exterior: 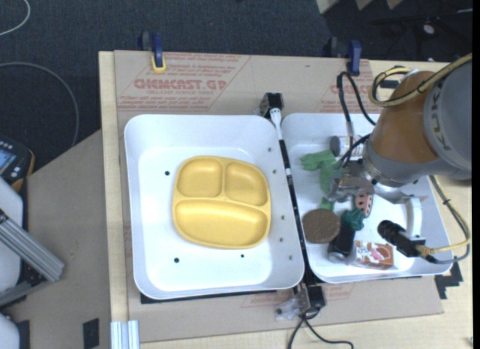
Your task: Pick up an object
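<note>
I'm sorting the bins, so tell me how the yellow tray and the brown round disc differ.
The yellow tray lies alone in the left bin; the brown disc sits in the right bin among clutter. The tray is far larger than the disc. The tray is a rounded rectangle with three compartments; the disc is plain and round. Both lie flat.

Green toy [321, 163], brown disc [321, 225] lie in right bin [315, 269].
</note>
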Robot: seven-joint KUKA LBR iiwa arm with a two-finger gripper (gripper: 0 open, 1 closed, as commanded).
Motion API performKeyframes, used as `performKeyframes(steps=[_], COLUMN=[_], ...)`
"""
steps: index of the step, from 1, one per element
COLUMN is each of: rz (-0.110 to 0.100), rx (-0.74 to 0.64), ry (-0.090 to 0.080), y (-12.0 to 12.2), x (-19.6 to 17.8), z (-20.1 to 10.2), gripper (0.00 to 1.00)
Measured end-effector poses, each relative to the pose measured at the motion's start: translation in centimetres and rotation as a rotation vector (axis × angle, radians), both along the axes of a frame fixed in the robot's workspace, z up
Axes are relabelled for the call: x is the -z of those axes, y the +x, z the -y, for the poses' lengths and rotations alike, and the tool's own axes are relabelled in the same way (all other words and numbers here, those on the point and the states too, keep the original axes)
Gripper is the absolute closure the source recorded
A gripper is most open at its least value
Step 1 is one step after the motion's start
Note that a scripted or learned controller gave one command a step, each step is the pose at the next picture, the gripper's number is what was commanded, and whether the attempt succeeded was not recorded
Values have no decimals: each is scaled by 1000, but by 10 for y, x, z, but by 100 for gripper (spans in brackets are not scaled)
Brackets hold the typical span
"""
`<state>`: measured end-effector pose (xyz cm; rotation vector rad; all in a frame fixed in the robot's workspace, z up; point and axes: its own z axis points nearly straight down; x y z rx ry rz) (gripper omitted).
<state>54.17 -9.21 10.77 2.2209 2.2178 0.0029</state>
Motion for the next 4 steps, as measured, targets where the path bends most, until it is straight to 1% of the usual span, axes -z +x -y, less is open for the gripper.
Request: performKeyframes(steps=[1, 2, 3, 4], rz=[18, -15, -14, -9], rx=[-4, 0, -2, -10], ry=[0, 2, 2, 5], y=[-44, -64, -64, -63], x=[-345, -235, -148, -128], z=[-29, -28, -48, -128], gripper=[100, 100, 100, 100])
